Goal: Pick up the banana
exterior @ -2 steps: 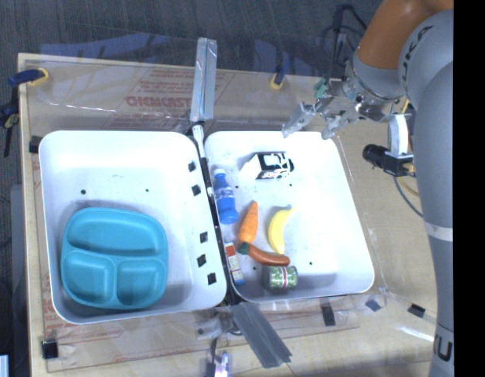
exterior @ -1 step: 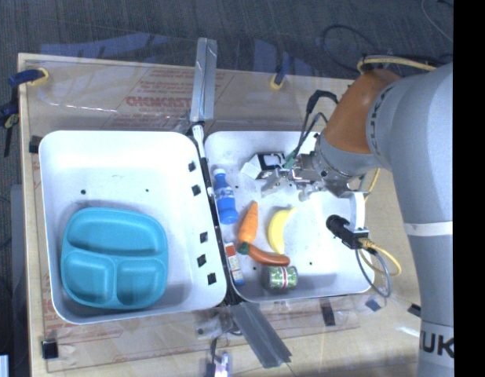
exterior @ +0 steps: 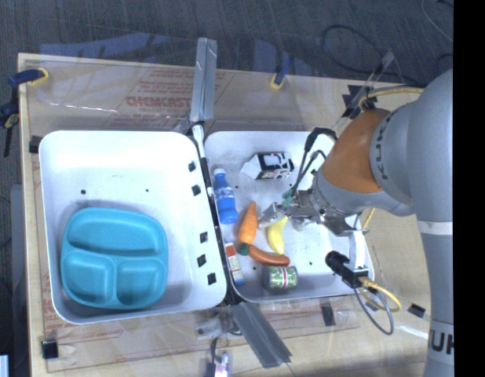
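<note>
the two-finger gripper (exterior: 283,208) hangs just above the small curved yellow banana (exterior: 277,235); whether it is parted cannot be told.

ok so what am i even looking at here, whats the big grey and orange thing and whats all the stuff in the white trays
The big grey and orange thing is a robot arm. It reaches in from the right, and its gripper is the small clamp at its tip. The picture is taken by one camera fixed above the bench, looking down at a slant.

On the bench sit two shallow white bins. The left bin holds a blue divided tray. The right bin holds the small things: a banana, a carrot, a blue bottle, a sausage-like red piece, a green can and a small black and white box.

The gripper is low in the right bin, just above the banana's upper end. I cannot tell from this angle whether it has hold of the banana.
</note>
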### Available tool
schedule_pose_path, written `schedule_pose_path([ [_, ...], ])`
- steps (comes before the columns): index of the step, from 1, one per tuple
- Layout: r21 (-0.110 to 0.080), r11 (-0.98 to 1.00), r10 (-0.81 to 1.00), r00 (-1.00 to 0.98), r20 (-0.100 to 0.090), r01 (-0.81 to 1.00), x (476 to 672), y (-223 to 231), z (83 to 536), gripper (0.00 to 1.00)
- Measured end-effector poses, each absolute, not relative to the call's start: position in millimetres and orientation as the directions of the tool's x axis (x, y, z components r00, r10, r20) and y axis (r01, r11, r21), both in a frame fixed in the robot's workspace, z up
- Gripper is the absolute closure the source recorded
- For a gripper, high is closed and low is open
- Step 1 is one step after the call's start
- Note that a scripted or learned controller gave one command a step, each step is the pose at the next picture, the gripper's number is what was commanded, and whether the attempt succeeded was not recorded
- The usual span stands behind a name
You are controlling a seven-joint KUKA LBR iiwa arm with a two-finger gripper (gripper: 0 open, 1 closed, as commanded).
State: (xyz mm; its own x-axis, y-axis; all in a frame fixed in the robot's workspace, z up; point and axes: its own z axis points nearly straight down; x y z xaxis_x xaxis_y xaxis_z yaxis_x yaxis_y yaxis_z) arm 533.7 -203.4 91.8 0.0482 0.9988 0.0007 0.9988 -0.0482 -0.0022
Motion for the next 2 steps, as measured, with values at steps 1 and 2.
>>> schedule_pose_path([
  [1,-0.002,-0.043,0.999,0.043,0.0,0.999,534.3,-204,102,1.0],
  [2,0.0,-0.06,0.998,0.06,0.0,0.998,547.5,-155,197,1.0],
])
